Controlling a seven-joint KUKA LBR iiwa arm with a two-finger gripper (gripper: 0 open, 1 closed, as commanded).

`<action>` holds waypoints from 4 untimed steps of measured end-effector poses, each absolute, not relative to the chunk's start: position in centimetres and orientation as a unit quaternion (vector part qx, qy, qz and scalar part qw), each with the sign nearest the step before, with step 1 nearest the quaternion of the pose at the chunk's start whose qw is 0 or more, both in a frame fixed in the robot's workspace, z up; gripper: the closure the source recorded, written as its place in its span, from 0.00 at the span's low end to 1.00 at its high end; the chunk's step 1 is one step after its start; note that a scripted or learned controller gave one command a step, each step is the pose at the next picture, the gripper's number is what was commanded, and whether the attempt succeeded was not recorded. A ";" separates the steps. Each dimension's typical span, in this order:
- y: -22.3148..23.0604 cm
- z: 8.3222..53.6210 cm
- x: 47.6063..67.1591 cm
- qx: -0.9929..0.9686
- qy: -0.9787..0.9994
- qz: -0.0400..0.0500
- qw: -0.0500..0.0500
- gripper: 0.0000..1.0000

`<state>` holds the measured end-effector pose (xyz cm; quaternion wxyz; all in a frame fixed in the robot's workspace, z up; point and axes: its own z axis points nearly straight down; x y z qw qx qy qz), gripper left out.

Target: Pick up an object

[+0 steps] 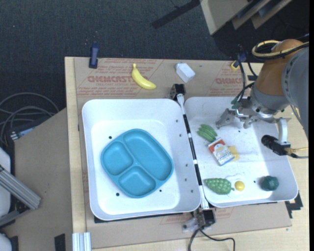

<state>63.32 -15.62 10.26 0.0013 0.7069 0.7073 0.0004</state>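
Red "CHEMCAST" print repeats on the brown board (pixel 117 78); smaller print illegible.

The floor (pixel 39 39) is dark blue carpet. Black cables (pixel 22 115) curl near the left edge of the brown bench (pixel 78 147). A pale box (pixel 240 14) sits top right.

We note a blue three-compartment tray (pixel 137 162) lying flat in the left white bin (pixel 93 117), roughly at its centre. On the cardboard sheet (pixel 117 78) behind the bins, we find a yellow banana (pixel 142 78), a small white block (pixel 185 72) well to its right, and a small blue item (pixel 93 54) at the sheet's far left corner. A black clamp (pixel 177 90) sits at the bins' shared far edge. Loose cables (pixel 24 117) coil on the dark floor at left.
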 end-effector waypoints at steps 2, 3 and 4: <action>-10.1 8.4 58.5 0.707 0.707 -0.001 -0.001 0.00; -10.0 8.5 59.8 0.707 0.707 0.000 0.001 0.00; -9.5 8.5 61.7 0.707 0.707 0.000 0.001 0.00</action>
